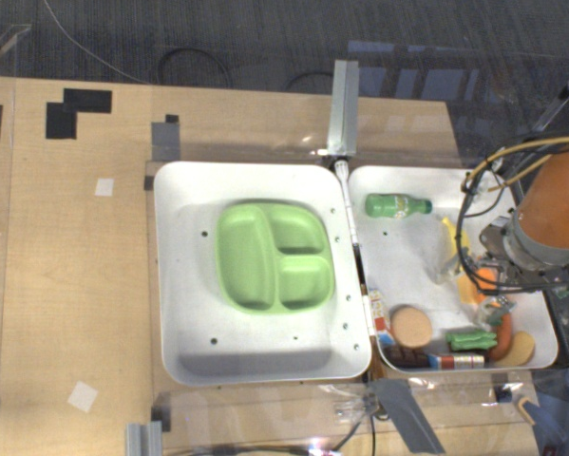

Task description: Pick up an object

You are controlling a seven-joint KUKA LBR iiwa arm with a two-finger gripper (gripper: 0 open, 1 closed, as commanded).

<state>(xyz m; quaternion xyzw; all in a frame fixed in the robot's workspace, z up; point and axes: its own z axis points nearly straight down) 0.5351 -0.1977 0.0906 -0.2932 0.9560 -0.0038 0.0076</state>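
bench (66, 283) of pale wood bears two white bins (180, 350), dark floor behind.

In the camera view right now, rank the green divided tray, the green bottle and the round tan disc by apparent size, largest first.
1. green divided tray, by far the largest.
2. green bottle.
3. round tan disc.
The bottle is longer and the disc wider, so those two look close in area.

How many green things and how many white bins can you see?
Green things: 3, the plate, the bottle and a small green piece among the clutter.
White bins: 2, the left bin and the right bin.
Total: 5
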